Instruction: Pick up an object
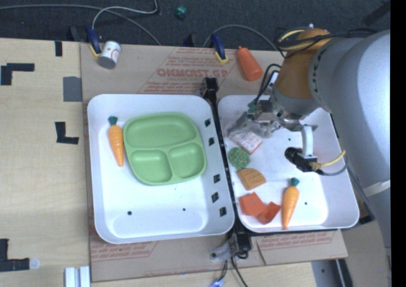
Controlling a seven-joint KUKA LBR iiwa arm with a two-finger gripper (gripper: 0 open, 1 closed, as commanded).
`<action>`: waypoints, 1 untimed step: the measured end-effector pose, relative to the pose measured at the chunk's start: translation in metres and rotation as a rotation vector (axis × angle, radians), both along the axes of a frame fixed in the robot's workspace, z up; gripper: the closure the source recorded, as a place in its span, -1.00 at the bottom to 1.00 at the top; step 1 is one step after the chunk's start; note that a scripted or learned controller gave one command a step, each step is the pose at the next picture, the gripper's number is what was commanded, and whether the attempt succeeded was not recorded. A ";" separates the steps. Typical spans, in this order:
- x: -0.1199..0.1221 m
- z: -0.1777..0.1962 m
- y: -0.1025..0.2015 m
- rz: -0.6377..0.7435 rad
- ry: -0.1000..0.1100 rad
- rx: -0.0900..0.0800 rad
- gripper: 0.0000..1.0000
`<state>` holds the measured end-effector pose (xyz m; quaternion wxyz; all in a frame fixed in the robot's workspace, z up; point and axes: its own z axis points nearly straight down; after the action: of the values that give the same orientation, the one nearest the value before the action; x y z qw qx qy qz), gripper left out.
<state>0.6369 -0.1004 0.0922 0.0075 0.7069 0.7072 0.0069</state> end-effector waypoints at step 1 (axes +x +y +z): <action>0.034 0.002 -0.003 0.003 0.014 0.002 -1.00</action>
<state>0.6708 -0.1030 0.0939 0.0020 0.7061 0.7081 0.0025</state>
